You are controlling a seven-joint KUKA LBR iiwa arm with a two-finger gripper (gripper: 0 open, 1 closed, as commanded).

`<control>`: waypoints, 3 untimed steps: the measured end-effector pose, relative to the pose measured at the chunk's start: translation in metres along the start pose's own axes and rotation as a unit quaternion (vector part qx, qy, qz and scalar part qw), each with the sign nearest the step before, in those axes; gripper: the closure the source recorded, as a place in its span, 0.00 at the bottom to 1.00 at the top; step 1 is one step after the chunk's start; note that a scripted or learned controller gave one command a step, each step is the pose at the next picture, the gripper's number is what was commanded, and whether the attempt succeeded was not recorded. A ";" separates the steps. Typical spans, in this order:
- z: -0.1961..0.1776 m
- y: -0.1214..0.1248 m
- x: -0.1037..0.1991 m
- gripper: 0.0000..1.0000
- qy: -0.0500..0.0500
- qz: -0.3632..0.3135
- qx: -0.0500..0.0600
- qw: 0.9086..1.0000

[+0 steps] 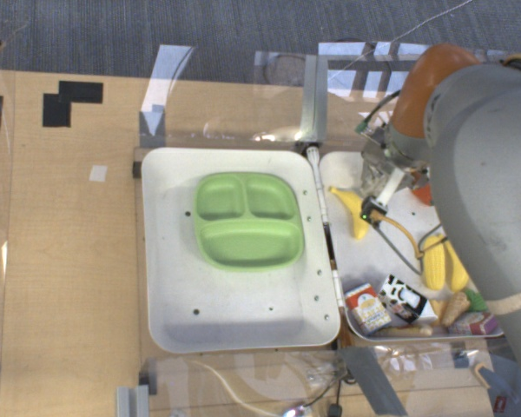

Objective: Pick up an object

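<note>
The right bin (pixel 358 272) holds several small items. A yellow banana (pixel 346 201) lies at its upper left, near the divider. My gripper (pixel 375 183) hangs over the bin just to the right of the banana, with the grey arm and orange band rising behind it. Nothing visible is held in it. A yellow corn cob (pixel 436 263) lies lower right of the gripper. A red and white packet (pixel 366 307) and a black and white item (pixel 405 296) rest along the bin's front edge.
The left bin (pixel 169 233) carries a green divided plate (pixel 246 220). A tan piece (pixel 456 307) and a small green piece (pixel 476 301) lie at the right bin's front right. A red item (pixel 423 195) peeks out beside the arm.
</note>
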State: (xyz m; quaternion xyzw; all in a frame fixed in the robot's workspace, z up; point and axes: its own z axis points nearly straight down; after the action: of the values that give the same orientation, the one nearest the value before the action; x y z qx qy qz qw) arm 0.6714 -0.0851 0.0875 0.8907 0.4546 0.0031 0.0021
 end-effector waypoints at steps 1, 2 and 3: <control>-0.098 -0.016 0.021 1.00 -0.001 0.047 0.002 0.999; -0.158 -0.026 -0.008 1.00 -0.001 -0.015 0.002 1.000; -0.305 0.017 -0.022 1.00 -0.001 -0.109 0.001 0.994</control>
State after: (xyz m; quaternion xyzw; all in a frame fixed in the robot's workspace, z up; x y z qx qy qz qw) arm 0.6700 -0.1124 0.3924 0.8359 0.5489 0.0016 0.0018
